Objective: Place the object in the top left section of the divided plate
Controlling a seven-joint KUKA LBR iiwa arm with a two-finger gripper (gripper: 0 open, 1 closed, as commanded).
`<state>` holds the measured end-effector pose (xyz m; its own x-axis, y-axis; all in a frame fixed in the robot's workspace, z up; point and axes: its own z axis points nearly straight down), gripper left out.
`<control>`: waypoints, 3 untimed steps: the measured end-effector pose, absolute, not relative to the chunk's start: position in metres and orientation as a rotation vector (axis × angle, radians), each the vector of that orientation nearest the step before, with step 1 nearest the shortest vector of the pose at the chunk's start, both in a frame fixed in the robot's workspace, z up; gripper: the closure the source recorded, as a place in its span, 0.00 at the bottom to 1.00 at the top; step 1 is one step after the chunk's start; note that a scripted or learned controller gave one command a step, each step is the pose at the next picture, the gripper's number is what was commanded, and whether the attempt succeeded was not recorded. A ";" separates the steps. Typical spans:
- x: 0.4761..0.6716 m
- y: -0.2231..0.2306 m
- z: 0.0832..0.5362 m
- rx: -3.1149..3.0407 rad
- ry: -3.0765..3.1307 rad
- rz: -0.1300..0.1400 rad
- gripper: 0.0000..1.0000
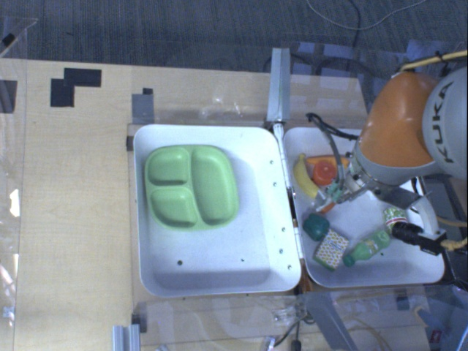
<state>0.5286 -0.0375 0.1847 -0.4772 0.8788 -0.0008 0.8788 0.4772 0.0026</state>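
Note:
A light green divided plate (191, 185) lies in the upper left of the left bin (219, 265); its top left section (168, 165) holds nothing. In the right bin (413, 268) my gripper (333, 195) hangs low over the objects, just right of a yellow banana (304, 178) and below a red-orange item (322, 170). A dark green round object (316, 227) sits just below the gripper. The wrist and the orange-banded arm (398, 130) hide the bin's upper right part.
A patterned packet (331, 250), a green bottle (368, 248) and a small patterned roll (395, 216) lie in the lower part of the right bin. A metal divider (278, 86) stands between the bins at the back. Cables trail off to the right.

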 end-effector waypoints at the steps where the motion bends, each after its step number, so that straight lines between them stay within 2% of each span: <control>1: 0.527 0.049 0.184 1.377 2.822 0.002 1.00; 2: 0.508 0.170 0.154 1.379 2.824 0.000 1.00; 3: 0.580 0.085 0.203 1.296 2.859 0.003 1.00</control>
